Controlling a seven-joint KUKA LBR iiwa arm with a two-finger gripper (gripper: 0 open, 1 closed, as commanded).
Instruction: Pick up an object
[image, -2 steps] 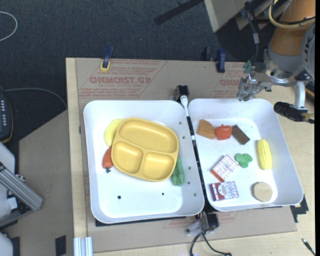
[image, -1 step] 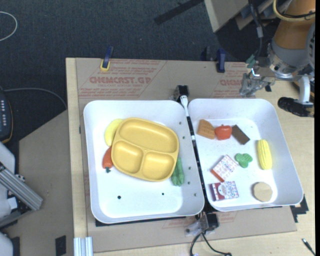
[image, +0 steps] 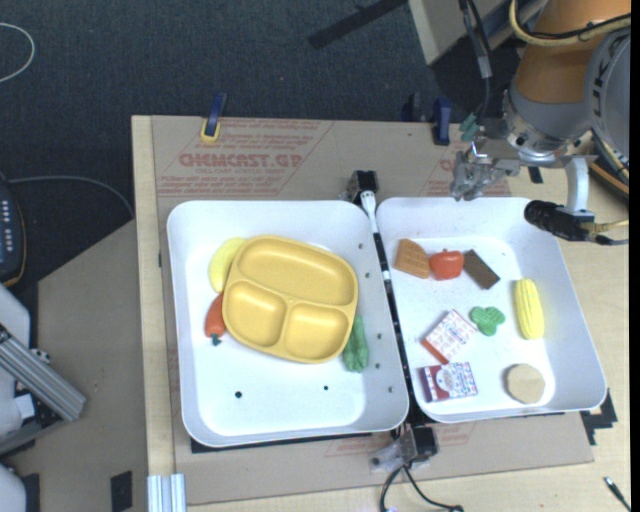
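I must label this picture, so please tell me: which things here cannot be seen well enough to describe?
- Hand, camera view: small and dark above the right bin's far rim; open or shut cannot be told.
- Yellow item, orange item and green item in the left bin: partly under the yellow tray, so their kind is unclear.
- Print on the two red-and-white packets: too small to read.

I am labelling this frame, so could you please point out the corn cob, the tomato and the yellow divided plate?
corn cob (image: 528, 308): camera view, middle of the cob.
tomato (image: 446, 264): camera view, centre of its red body.
yellow divided plate (image: 292, 268): camera view, floor of its large upper compartment.
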